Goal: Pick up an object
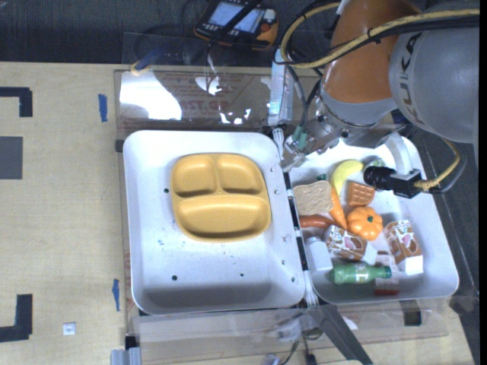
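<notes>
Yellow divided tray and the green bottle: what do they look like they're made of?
The yellow divided tray in the left bin looks like moulded plastic, smooth, semi-matte: rounded compartment edges, soft even sheen. The green bottle, lying in the right bin, looks like glossy plastic with a label, probably toy food; glass can't be ruled out.

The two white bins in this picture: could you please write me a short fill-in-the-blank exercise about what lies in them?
1. The yellow divided tray lies in the ____ bin as the camera sees it.
2. The tray has ____ compartments.
3. The small pumpkin is coloured ____.
4. The bottle lying on its side near the right bin's front edge is coloured ____.

Missing words: left; three; orange; green.
</notes>
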Tool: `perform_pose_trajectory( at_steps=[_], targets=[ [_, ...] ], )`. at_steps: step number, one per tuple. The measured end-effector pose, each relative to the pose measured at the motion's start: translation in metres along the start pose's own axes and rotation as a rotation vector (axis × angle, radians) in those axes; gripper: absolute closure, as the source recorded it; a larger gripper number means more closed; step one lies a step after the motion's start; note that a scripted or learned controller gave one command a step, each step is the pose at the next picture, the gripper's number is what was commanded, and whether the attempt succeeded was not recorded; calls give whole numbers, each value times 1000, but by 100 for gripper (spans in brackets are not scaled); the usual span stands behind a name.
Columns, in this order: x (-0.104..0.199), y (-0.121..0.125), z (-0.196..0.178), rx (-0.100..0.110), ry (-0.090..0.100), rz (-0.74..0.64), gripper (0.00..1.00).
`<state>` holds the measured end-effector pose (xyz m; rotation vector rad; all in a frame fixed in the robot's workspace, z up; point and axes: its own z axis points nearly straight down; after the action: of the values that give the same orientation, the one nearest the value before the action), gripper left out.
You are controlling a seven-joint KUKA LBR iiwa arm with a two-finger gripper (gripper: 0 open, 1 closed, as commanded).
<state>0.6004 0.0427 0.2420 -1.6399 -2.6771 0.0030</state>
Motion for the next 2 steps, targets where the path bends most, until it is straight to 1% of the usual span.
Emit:
perform_pose_trajectory(
  at_steps=[1,2],
  targets=[
    [48,-30,-11,-1,0,-657,100],
    [11,-65,9,-2,0,-636,100]
  ],
)
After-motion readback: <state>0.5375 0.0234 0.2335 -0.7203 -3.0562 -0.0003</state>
